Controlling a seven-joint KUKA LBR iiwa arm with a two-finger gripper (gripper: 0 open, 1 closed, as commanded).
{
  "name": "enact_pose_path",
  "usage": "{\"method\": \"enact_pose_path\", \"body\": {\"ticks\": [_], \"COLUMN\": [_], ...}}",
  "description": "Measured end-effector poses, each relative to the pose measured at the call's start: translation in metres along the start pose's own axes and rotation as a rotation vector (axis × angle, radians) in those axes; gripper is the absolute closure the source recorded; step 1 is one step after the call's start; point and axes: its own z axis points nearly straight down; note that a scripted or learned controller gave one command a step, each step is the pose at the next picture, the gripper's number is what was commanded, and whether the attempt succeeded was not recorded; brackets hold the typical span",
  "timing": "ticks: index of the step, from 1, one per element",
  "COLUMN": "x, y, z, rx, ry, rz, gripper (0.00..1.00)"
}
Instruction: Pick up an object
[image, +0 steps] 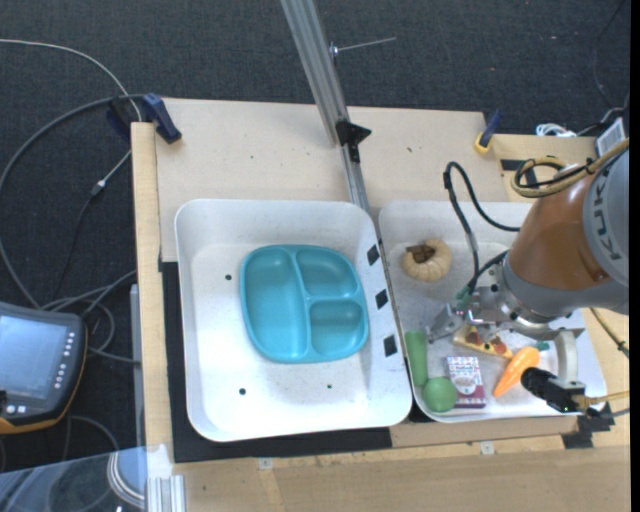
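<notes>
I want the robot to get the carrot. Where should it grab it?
Probably around the middle of the orange carrot, coming straight down. It lies flat and slanted in the right bin, so the claw should close across its narrow sides.

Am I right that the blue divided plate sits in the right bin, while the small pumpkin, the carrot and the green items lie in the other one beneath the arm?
Not quite: the camera view shows the blue divided plate in the left bin, not the right. The rest holds: the small pumpkin, the carrot and the green items lie in the right bin beneath the arm.
</notes>
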Motion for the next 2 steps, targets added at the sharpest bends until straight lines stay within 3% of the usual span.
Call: {"method": "enact_pose_path", "body": {"ticks": [1, 2], "x": [0.001, -0.005], "y": [0.001, 0.002], "z": [-0.013, -0.076], "rx": [-0.006, -0.014], "ry": [0.0, -0.004], "rz": [0.0, -0.002], "gripper": [1.0, 1.0]}}
